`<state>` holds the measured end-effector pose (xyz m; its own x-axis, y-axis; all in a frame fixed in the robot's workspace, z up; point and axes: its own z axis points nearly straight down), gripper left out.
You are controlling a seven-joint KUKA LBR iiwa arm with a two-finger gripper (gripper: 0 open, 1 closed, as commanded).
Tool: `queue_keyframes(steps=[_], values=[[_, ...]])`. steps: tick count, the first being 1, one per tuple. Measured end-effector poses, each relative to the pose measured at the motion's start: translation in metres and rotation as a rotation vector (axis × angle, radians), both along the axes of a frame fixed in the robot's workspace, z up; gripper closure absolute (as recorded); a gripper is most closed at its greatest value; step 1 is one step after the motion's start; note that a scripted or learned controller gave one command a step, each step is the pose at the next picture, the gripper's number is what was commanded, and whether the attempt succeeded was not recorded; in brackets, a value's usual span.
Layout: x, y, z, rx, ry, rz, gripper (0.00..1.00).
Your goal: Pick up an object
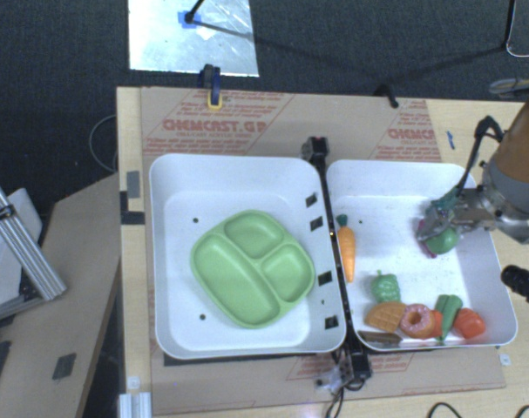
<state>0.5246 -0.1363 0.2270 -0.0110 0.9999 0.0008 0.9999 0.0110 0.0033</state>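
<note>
You have two shallow white bins on the bench. The left bin [172,233] holds one thing: a pale green divided plate [252,268] with three compartments, lying flat near the bin's middle.

The right bin [395,185] holds the toy food. Count one carrot [346,249] lying lengthwise just beside the divider between the bins. Along the near wall sits a cluster of five: one small green pepper [386,286], one orange-yellow piece [386,316] whose kind you cannot make out, one pink-frosted donut [416,320] touching it, one long green vegetable [448,307], and one red tomato-like piece [470,323] at the near right corner.

The gripper [440,226] is down in the right bin near its right wall, well apart from the cluster. A green and purple object [442,240] sits right at its tip, but you cannot tell whether the fingers are closed on it or merely over it, nor how wide they stand.

Under the bins lies a brown sheet [247,116] printed in red; "CHEMCAST GP" reads on its far left, and the same lettering repeats at an angle on the far right. One blue and yellow clamp [212,85] grips its far edge.
</note>
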Motion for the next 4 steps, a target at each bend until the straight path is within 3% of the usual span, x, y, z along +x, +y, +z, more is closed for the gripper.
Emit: queue_keyframes(steps=[1,2,4], values=[[0.014,0.048,0.006,0.0,0.001,-0.001,1.0],[0.03,0.066,0.007,-0.001,0.0,-0.004,1.0],[0.024,0.063,0.006,-0.001,0.001,-0.006,1.0]])
